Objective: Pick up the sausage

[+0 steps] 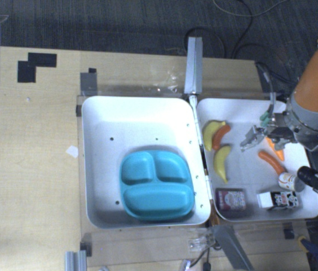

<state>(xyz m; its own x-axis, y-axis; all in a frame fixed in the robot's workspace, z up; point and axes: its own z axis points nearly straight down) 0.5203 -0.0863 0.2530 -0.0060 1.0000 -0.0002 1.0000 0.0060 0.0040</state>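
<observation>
An orange-red sausage (272,161) lies on the floor of the right bin (243,174), near its right side. A second reddish, curved sausage-like piece (221,133) rests against a yellow banana (212,133) by the bin's left wall. My gripper (252,137) hangs over the middle of the right bin, between these two pieces and up-left of the right-hand sausage. Its fingers (246,144) are open and hold nothing. The grey arm with its orange band (317,83) comes in from the right.
Another banana (221,162) lies below the first. An orange carrot-like piece (278,147) sits under the wrist. A dark packet (230,199), a white box (277,199) and a small jar (286,180) line the front. A blue divided plate (156,185) is in the left bin (108,123).
</observation>
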